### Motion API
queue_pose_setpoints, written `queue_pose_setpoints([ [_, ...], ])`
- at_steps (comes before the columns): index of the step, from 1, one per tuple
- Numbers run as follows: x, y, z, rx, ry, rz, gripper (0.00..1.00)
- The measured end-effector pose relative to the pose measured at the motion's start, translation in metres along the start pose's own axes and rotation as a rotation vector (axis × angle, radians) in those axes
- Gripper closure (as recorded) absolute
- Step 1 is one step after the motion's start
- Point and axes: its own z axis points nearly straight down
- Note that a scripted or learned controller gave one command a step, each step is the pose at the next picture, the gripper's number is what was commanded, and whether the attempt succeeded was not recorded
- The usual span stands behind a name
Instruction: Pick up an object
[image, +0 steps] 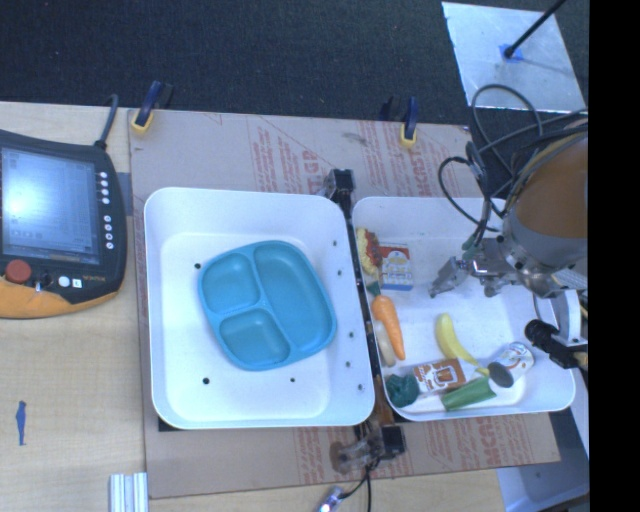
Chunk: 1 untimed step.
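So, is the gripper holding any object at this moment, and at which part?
Nothing is held. The gripper hangs open above the right bin, with nothing between its fingers; the banana lies below it.

Light wooden bench top (60, 400) spanning the frame, overlaid from centre toward 3 o'clock by a brown cardboard sheet (290, 150) printed with faint red lettering. Dark carpeted floor (250, 50) across 12 o'clock, with a pale sheet (510, 60) lying on it near 1 o'clock. Blue-and-yellow clamps (147, 108) pinning the cardboard's far edge at 11 o'clock and just right of 12 o'clock (409, 122). Handheld control pendant (55, 235) with a glowing screen resting on the wood at 9 o'clock. Small blue mark (21, 421) at 8 o'clock; a ribbed metal strip (128, 492) at 7 o'clock. Even, soft overhead light, shadows faint.
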Motion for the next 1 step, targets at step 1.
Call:
queue_pose_setpoints([
  [1,0.0035,-0.0349,0.0374,0.000,0.001,0.000,0.00],
])
